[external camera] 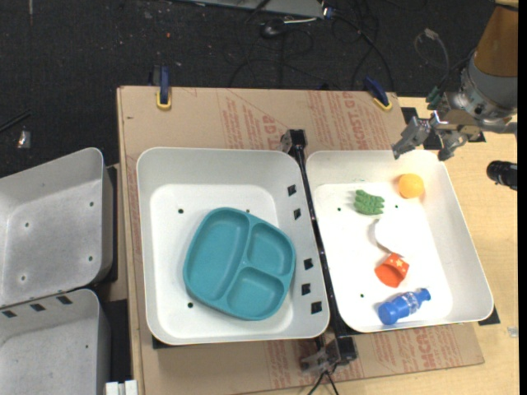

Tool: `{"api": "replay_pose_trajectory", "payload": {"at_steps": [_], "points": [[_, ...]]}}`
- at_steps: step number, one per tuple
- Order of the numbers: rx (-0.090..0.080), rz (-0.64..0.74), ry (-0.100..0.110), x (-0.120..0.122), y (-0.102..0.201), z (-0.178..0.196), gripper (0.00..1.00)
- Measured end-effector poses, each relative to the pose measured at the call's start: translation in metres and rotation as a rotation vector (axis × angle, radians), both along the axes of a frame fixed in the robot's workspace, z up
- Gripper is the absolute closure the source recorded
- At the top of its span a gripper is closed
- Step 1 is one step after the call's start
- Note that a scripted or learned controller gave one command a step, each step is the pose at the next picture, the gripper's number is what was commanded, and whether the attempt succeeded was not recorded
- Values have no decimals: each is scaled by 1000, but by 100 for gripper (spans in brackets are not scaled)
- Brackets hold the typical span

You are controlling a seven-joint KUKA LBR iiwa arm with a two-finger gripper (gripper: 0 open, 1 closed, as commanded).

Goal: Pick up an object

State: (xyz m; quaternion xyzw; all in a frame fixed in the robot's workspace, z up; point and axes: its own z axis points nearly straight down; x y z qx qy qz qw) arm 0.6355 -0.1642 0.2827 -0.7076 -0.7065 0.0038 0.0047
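The right bin [469, 253] holds an orange ball [410, 185] near its far edge and a green leafy toy [370, 202] to the ball's left. Below them lie a white curved piece [381, 237], a small orange-red cup [393, 270] on its side and a blue bottle [403, 304] at the near edge. My gripper [427, 142] hangs over the far rim of this bin, a little above and right of the orange ball. Its two fingers are spread open with nothing between them.
A teal divided plate [239, 263] lies in the left bin [156, 220]. Black clips line the wall between the bins [309, 237]. Two white trays [49, 220] sit off the bench at the left. Blue-and-yellow clamps [164, 89] hold the cardboard's far edge.
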Motion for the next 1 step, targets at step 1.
{"api": "replay_pose_trajectory", "payload": {"at_steps": [1], "points": [[-2, 2, -12, 2, 1, 8, 0]]}}
